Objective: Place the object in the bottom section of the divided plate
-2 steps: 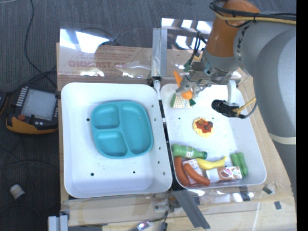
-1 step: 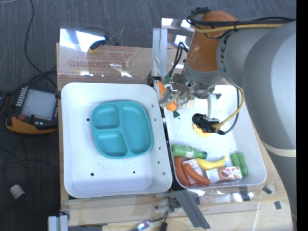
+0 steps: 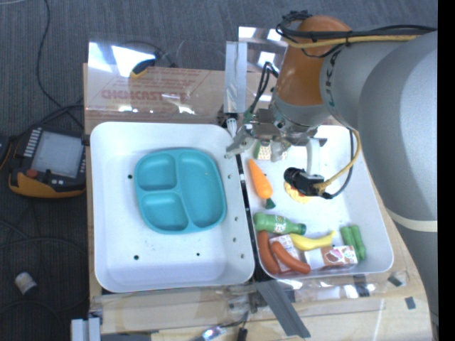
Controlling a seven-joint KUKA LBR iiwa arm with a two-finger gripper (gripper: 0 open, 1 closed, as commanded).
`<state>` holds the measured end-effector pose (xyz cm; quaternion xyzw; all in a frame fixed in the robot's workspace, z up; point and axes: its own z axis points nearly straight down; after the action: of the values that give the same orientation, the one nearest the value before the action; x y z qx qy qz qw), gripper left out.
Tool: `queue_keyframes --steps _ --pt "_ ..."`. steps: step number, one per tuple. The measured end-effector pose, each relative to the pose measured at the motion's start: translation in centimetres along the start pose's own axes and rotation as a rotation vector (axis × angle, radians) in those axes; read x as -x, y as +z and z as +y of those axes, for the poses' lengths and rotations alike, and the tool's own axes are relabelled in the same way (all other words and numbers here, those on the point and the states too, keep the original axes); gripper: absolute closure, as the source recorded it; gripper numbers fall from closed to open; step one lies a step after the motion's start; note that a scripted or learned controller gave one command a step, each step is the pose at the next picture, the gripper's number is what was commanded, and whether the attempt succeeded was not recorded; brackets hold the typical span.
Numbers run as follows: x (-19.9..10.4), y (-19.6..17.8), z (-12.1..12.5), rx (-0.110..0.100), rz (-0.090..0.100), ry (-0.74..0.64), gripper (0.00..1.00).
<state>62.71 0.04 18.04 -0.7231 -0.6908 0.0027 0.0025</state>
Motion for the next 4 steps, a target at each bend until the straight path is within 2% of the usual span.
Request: queue_keyframes --steps 1,2,3,4 --pt "-1.5 0.0 1.1 0.0 -0.002 0.262 0.0" --pt "-5.9 5.1 2.8 0.016 -0.015 0.041 0.0" --pt "-6.8 4.8 1.2 0.023 -0.024 0.054 0.0" --pt "-4.4 4.2 1.2 0.017 -0.052 0.077 1.0"
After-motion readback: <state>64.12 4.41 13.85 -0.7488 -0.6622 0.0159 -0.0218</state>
